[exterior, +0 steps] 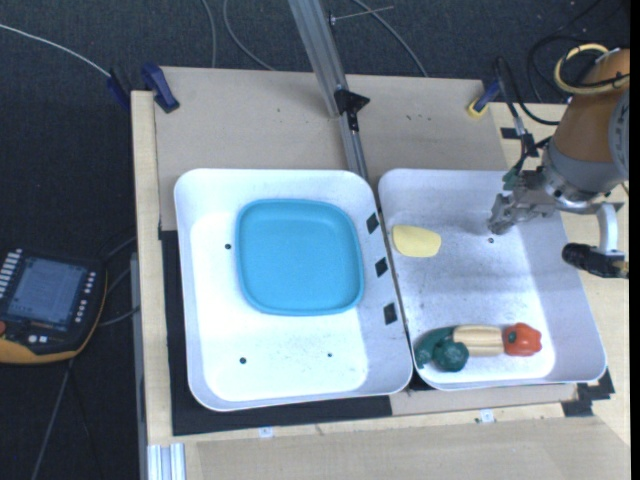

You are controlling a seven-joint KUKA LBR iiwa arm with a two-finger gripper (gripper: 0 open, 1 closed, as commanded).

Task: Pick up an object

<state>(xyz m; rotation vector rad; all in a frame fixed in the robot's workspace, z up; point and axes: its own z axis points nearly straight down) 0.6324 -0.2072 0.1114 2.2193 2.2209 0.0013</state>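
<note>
In the right bin [560, 298] a pale yellow lump [416, 240] lies near the left wall. Along that bin's front edge sit a dark green piece [442, 352], a tan roll-shaped piece [478, 340] and a red tomato-like piece [521, 340], side by side and touching. My gripper [496, 220] hangs over the bin's back right area, pointing down-left, well apart from all of these. Nothing shows between its fingertips.
The left bin [200, 298] holds a square blue plate [300, 256]. A slanted metal post [318, 38] rises from the bench behind the bins. Blue clamps [160, 88] sit at the bench's back corners. A teach pendant [45, 298] lies on the floor at left.
</note>
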